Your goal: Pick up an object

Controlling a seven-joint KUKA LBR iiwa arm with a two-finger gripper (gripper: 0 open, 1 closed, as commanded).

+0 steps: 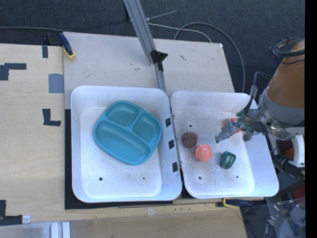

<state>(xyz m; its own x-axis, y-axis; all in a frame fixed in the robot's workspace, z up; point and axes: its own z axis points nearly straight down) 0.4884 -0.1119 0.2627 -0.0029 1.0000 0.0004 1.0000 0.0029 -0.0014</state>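
Two shallow white bins sat side by side on the pale wooden table [29,133], the left bin [81,182] holding a teal divided plastic plate [128,132] that lay slightly askew across its middle. The right bin [257,182] held three small things grouped near its centre: a dark brownish-purple round object [189,140] toward the left, a pink-orange ball [203,153] just beside and below it, and a dark green rounded object [227,159] a little to the right of the ball, apart from it. The grey arm with its orange band [290,83] reached in from the right, and the gripper [225,132] hung over the right bin's upper middle, above and between the ball and the green object, touching none of them as far as I could see. Something small and red-orange showed just behind the gripper, too blurred to identify. A slanted grey metal bar [141,24] ran down to the gap between the bins, and thin cables [237,48] looped across the dark floor beyond.
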